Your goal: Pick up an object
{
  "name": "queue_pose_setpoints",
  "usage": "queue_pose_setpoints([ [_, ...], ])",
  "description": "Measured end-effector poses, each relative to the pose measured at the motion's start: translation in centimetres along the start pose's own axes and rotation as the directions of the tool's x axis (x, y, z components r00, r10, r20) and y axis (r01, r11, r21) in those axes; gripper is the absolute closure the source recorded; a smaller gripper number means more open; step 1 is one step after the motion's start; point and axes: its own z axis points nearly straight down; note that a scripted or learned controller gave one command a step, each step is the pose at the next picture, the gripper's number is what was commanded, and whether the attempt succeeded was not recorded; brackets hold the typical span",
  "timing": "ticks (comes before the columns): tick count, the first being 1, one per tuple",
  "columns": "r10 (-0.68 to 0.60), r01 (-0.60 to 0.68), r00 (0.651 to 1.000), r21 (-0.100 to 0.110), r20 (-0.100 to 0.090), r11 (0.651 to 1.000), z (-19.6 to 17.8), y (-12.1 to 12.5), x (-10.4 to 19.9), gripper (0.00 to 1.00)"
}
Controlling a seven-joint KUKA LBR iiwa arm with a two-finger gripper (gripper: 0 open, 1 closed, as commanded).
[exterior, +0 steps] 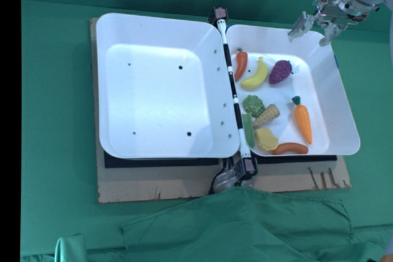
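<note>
Gripper (313, 29) is up at the top right, hanging over the far edge of the right bin (344, 113) with its two fingers spread apart and nothing between them, so it's open. All the pickable stuff sits below and to the left of it, inside that right bin. Closest to the gripper is the purple grapes (280, 72), then the banana (256, 75) just beside them and the little red pepper (241, 62) by the divider. Further down there's the broccoli (252, 104) touching a corn cone (266, 115), a green cucumber (247, 129) along the bin's left wall, a yellow corn piece (266, 139) and a sausage (290, 148) near the front edge. The carrot (301, 120) lies on its own toward the right side, well apart from the gripper. Left bin (159, 86) is next door on the green desk (61, 101), with cardboard (123, 190) under both bins.
</note>
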Motion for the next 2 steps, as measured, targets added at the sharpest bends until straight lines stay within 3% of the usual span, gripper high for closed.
queue_pose_setpoints([
  [2, -0.001, 0.001, 1.0, -0.007, 0.001, 1.0, 10.6, 0.4, 0.0, 0.0],
])
